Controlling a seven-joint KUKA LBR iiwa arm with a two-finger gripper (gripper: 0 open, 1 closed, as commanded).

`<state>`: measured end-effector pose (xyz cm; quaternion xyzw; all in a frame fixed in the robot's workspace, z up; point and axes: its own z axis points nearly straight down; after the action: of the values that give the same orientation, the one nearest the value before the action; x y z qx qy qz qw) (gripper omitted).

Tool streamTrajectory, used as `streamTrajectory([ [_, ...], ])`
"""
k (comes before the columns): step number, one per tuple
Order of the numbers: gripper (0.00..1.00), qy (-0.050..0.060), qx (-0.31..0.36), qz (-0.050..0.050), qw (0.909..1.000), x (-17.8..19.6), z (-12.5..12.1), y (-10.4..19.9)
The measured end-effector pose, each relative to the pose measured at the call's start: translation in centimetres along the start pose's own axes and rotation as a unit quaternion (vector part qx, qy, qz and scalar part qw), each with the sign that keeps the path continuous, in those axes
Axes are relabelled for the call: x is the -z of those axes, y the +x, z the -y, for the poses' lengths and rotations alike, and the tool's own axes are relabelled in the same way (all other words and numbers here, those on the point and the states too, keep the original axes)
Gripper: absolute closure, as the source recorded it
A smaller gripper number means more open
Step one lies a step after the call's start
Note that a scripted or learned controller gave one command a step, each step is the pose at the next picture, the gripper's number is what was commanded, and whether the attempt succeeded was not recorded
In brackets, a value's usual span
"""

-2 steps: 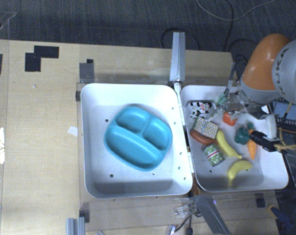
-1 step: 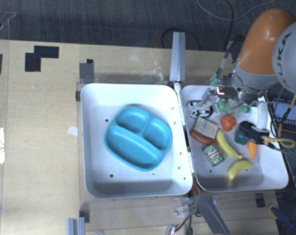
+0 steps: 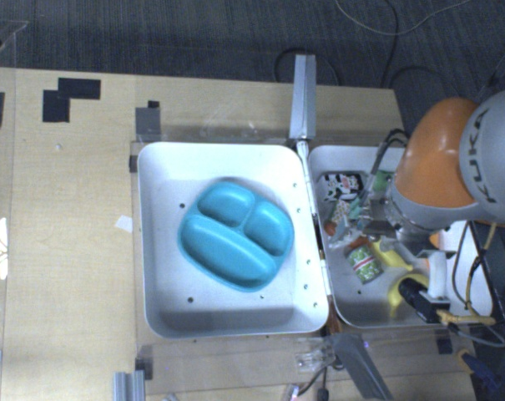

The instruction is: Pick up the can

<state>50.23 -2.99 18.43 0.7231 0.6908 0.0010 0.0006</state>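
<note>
One small green-labelled cylindrical can (image 3: 365, 262), tilted.

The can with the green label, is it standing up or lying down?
Lying down. The can rests on its side in the right bin, its long side showing and slanted, below the claw.

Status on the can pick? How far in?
Done: the arm has reached over the right bin, where the clutter lies. In hand: nothing that I can confirm; the gripper sits low among the items, its grasp hidden. A green can-like item lies just below it, not lifted. Left: grasp and lift. The left bin holds a blue tray.
</note>
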Motion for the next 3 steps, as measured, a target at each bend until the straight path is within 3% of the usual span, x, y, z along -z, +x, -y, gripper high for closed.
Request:
streamTrajectory([
  [1, 0.00, 0.000, -0.171, 0.000, 0.9853, 0.0, 1.8, 7.1],
  [2, 0.00, -0.001, -0.185, 0.000, 0.9827, 3.3, -6.5, -1.5],
  [3, 0.00, 0.000, -0.128, 0.000, 0.9918, 0.1, -6.0, -2.6],
])
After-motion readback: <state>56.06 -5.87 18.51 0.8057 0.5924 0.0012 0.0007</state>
